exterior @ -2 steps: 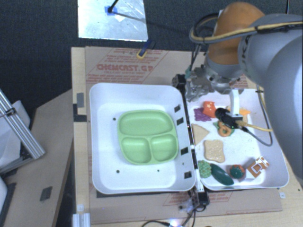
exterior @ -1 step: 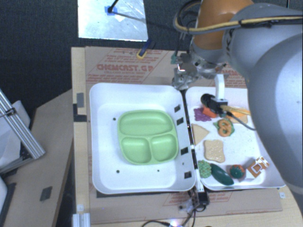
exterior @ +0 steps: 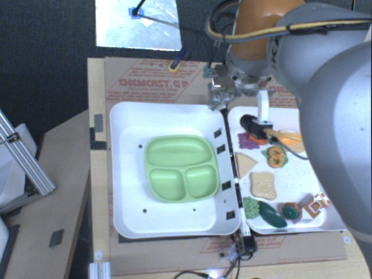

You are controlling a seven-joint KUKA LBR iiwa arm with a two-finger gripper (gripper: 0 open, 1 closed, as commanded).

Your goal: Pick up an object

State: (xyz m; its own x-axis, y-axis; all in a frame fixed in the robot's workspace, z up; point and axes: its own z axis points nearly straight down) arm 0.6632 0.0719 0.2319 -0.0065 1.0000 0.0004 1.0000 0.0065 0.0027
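My gripper hangs over the back end of the wall between the two bins, just above the rim. The right bin holds several toy foods. A purple piece and an orange carrot-like piece lie nearest the gripper. In front of them lie a round orange and green piece, a tan wedge and a bread slice. A green broccoli, a dark green vegetable, a red piece and an orange and white piece lie at the front. Nothing shows in the gripper.
A light green divided plate lies in the middle of the left bin. The arm's grey body covers the right bin's right side. Brown cardboard lies under and behind the bins, with a shiny sheet beyond it.
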